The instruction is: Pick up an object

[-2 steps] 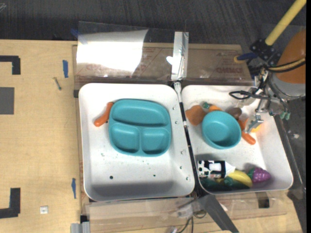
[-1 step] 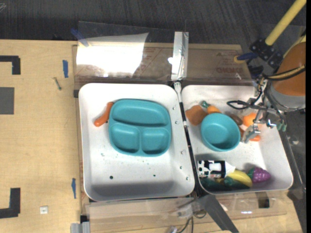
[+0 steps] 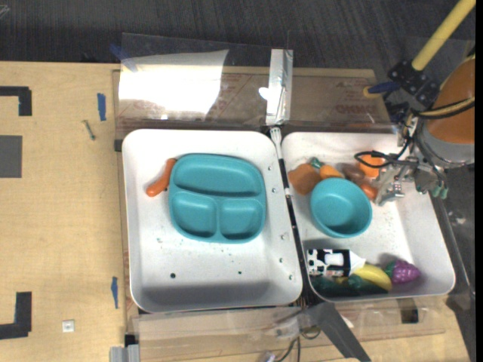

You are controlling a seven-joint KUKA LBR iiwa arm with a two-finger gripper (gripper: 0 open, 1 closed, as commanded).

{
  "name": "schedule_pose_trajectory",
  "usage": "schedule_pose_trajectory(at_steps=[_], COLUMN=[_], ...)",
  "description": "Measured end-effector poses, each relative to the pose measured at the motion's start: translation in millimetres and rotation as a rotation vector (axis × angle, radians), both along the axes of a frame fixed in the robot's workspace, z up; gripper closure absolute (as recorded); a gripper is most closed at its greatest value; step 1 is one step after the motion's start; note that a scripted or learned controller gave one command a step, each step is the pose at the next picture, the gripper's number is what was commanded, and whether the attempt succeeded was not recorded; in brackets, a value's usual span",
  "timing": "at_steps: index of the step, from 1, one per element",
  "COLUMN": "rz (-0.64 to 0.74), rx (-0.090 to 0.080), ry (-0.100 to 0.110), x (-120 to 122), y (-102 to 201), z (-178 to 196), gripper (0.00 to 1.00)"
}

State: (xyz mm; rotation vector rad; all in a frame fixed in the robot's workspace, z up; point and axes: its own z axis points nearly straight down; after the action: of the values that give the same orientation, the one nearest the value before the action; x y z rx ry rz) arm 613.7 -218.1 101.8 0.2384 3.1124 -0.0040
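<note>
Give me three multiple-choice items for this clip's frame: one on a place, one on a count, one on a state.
1. Where does the teal divided plate lie?
A. left bin
B. right bin
C. on the bench outside the bins

2. How many compartments does that plate have?
A. two
B. three
C. five

3. How does the teal bowl stand?
A. upside down
B. on its side
C. upright, opening up

Answers:
1. A: the plate rests on the floor of the left bin.
2. B: one long section sits above two smaller ones.
3. C: its hollow inside faces the camera, in the right bin.
</note>
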Motion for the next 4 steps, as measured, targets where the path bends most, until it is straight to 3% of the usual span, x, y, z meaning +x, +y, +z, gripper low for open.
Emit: schedule_pose_trajectory(at_steps=[1, 2, 3, 4], rz=[0.0, -0.151, -0.149, -0.251], rx=[0.005, 0.006, 0.002, 0.008], ry=[0.016, 0.013, -0.001, 0.005], x=[-4, 2, 6, 41], y=[0, 3, 3, 75], z=[-3, -14, 1, 70], gripper=[0.0, 0.0, 1.0, 1.0])
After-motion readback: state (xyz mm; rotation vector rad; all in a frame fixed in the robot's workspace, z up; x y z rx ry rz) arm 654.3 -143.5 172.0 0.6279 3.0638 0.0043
